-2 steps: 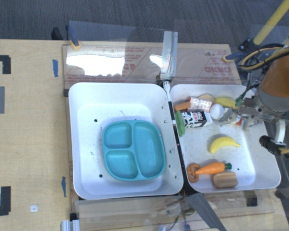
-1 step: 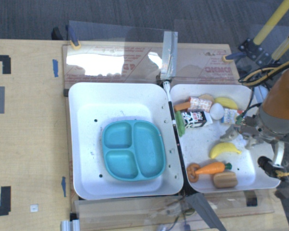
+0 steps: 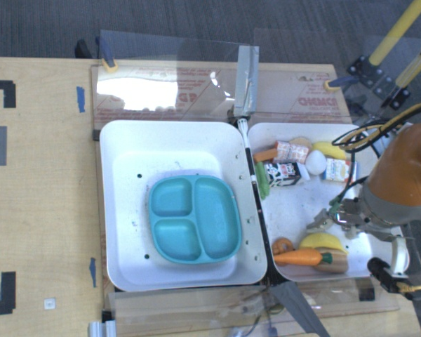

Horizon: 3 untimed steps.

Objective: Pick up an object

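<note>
From above, two white bins are being carried side by side by the counter (image 3: 35, 188). The left bin (image 3: 119, 146) is being occupied by a blue divided tray (image 3: 194, 218). The right bin (image 3: 295, 209) is being shared by a carrot (image 3: 302, 258), a yellow banana-like piece (image 3: 323, 241), a white egg (image 3: 316, 162) and small cartons (image 3: 284, 172). The claw (image 3: 331, 217) is being held low over the right bin, just above the yellow piece; whether it is open or closed cannot be told.
</note>
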{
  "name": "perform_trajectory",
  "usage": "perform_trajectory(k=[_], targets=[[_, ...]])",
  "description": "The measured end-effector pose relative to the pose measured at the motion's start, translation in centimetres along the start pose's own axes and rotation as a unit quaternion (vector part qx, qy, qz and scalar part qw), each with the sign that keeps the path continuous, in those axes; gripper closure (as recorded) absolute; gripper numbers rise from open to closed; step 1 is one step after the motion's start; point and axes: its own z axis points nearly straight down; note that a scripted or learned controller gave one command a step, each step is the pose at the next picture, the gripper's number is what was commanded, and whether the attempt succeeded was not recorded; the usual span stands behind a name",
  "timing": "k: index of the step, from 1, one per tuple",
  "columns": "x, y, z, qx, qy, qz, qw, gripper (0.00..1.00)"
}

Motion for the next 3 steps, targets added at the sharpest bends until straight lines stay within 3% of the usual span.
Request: perform_trajectory(k=[1,2,3], targets=[[-2.9,5.7,-8.2,-0.001,-0.001,-0.122,0.9925,0.0],[-1.4,5.0,-9.7,0.0,-0.001,-0.124,0.9923,0.0],[-2.4,11.4,-4.1,0.004,-0.001,-0.137,0.9906,0.0]])
